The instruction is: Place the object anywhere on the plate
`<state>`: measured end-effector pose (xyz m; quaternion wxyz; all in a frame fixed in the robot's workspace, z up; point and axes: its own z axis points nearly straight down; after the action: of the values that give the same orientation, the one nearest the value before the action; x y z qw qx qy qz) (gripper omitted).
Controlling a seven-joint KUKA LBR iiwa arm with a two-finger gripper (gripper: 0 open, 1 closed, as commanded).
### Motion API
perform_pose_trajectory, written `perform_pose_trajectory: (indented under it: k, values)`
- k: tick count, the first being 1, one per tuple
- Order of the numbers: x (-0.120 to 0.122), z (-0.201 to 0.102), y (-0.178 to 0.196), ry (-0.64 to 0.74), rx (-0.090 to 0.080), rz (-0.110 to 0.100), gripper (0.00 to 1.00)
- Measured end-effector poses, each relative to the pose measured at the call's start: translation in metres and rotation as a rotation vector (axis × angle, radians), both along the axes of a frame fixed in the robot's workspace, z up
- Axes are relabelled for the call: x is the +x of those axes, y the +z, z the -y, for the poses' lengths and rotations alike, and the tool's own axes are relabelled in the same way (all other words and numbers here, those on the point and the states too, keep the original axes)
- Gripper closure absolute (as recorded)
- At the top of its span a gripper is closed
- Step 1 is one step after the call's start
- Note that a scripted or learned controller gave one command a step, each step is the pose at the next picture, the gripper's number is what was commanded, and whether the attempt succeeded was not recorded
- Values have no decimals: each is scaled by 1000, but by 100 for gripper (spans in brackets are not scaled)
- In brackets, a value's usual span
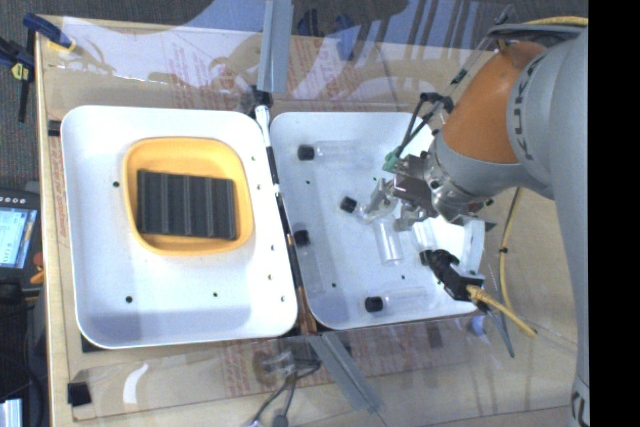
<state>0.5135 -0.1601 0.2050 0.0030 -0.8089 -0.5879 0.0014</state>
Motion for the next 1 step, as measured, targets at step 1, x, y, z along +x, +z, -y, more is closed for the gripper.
perform_pose_trajectory:
  k: [1]
  values:
    - [39, -37, 48, 166, -2, 3, 100]
